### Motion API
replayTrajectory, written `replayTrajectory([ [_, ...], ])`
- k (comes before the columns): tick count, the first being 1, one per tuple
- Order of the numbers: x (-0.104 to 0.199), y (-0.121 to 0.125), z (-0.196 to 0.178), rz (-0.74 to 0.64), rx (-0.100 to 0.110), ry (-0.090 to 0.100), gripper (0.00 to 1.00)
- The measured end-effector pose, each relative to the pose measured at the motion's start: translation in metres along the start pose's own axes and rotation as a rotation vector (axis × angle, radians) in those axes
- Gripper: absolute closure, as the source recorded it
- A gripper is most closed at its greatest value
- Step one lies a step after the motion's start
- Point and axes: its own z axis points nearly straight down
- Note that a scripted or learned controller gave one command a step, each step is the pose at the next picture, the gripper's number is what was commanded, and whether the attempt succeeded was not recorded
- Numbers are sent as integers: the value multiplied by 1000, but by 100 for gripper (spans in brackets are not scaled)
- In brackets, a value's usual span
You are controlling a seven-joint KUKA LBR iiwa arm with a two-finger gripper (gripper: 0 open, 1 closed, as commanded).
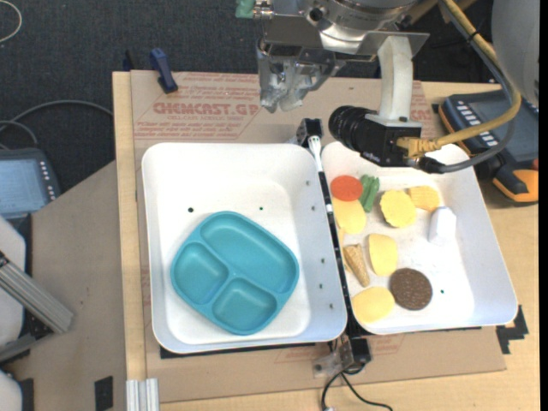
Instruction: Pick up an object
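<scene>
Gripper (287,80) hangs above the bench at 12 o'clock of the left bin (163,187), nothing between its fingers; spread or pressed together, I cannot tell. Teal tray (235,271) lies in the left bin. Toy foods (381,251) lie in the right bin (484,255), at 4 o'clock from the gripper.

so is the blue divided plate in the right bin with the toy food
No, the blue divided plate lies alone in the left bin.

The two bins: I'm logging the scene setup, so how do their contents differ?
The left bin holds a single teal divided plate; the right bin holds many small food-like pieces, such as a brown disc. Both bins are shallow and white.
</scene>
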Motion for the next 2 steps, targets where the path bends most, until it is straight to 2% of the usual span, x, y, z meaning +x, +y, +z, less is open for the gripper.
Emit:
replayTrajectory([
  [1, -26, -43, 170, 5, 40, -17, 100],
  [2, -96, -39, 373, 10, 37, -14, 100],
])
